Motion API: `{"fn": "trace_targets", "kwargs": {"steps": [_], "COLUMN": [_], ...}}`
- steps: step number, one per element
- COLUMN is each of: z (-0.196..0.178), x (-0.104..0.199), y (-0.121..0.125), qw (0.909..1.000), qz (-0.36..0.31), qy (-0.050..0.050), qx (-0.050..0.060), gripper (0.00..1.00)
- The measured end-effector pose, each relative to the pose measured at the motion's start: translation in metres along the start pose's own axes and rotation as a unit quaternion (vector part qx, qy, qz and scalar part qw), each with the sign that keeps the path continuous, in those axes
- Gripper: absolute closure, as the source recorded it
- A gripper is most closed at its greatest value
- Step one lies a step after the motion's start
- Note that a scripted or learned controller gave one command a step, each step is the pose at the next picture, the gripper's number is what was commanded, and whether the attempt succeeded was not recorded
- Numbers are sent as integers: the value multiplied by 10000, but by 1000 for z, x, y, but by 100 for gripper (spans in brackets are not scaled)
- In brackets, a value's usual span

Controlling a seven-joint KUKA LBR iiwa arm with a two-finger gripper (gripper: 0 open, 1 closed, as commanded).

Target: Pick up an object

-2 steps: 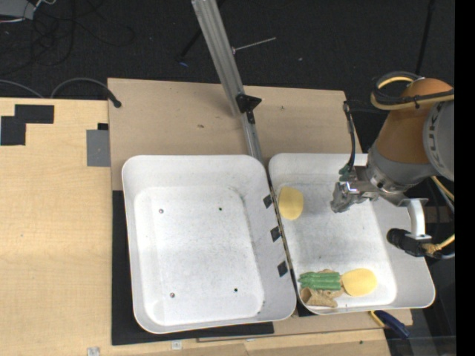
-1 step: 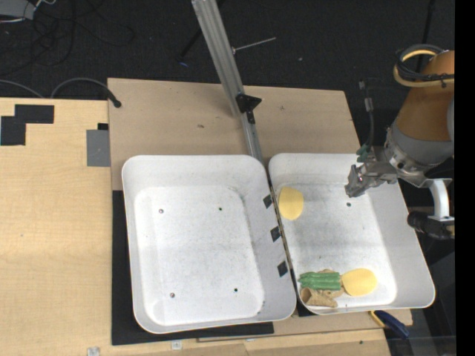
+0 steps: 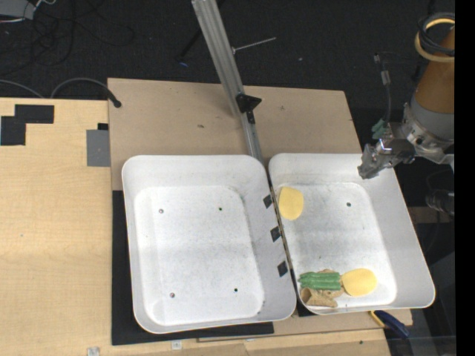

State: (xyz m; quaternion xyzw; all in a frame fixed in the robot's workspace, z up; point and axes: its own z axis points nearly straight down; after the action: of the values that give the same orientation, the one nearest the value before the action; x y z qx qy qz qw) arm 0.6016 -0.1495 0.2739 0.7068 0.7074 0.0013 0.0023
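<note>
Hand (image 3: 370, 166) state unclear, over right bin (image 3: 386, 221) rim, two yellow pieces (image 3: 291, 203), one green (image 3: 320, 279), one tan (image 3: 320, 297).

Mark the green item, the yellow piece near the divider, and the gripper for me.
green item (image 3: 320, 279): camera view, middle of its top surface.
yellow piece (image 3: 291, 203): camera view, centre of its face.
gripper (image 3: 369, 169): camera view, at the fingertips over the right bin's far rim.

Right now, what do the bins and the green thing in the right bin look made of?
Left bin and right bin: likely moulded plastic, matte white, with rounded corners, raised rims and faint speckling. Green object: probably soft rubber or plastic, toy-like, with a bumpy, saturated, dull surface; too small to be sure.
</note>
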Motion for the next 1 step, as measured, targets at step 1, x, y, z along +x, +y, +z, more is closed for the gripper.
{"fn": "trace_targets", "kwargs": {"steps": [1], "z": [16], "x": [45], "y": [-1], "qw": [10000], "qz": [-9], "qy": [17], "qx": [42], "gripper": [100]}}
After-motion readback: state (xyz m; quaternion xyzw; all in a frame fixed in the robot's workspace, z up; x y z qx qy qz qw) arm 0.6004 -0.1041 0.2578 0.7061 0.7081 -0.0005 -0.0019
